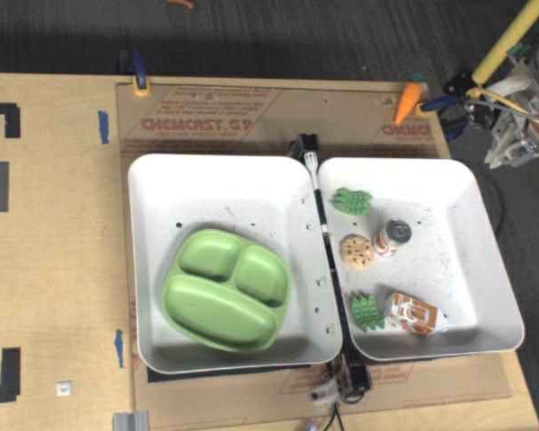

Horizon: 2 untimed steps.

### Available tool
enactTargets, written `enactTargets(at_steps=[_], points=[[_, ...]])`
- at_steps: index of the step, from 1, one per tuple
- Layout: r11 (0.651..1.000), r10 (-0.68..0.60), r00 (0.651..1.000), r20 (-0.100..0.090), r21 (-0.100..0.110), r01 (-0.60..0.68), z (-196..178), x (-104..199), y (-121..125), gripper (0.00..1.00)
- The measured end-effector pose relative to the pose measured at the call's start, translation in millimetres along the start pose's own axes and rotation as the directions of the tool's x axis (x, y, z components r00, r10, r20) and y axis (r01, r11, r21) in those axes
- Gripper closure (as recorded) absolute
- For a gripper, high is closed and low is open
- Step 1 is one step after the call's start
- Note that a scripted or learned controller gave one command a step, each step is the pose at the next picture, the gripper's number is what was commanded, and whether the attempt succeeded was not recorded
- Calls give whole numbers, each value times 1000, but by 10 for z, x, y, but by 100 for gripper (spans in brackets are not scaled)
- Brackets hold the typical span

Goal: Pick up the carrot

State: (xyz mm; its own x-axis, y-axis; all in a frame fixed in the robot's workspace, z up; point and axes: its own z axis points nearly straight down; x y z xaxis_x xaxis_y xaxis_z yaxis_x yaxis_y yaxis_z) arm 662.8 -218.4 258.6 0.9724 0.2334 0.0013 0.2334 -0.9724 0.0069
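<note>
I am seeing the carrot lying on the desk at the upper right of the frame, beyond the right bin, probably dropped. The claw is idling at the right edge; its state I cannot tell.

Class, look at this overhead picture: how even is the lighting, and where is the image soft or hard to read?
Camera view: lighting is soft and even, with faint shadows inside the white bins; the green tray shows mild sheen; the small items and the carrot are slightly blurred; the floor beyond the bench is dark.
</note>
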Motion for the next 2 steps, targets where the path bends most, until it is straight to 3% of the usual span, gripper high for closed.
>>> enactTargets(at_steps=[1, 2], points=[[939, -343, 939, 1, 11, 343, -219, -123, -750, 100], [739, -674, 739, -3, 10, 674, -156, -284, -1265, 100]])
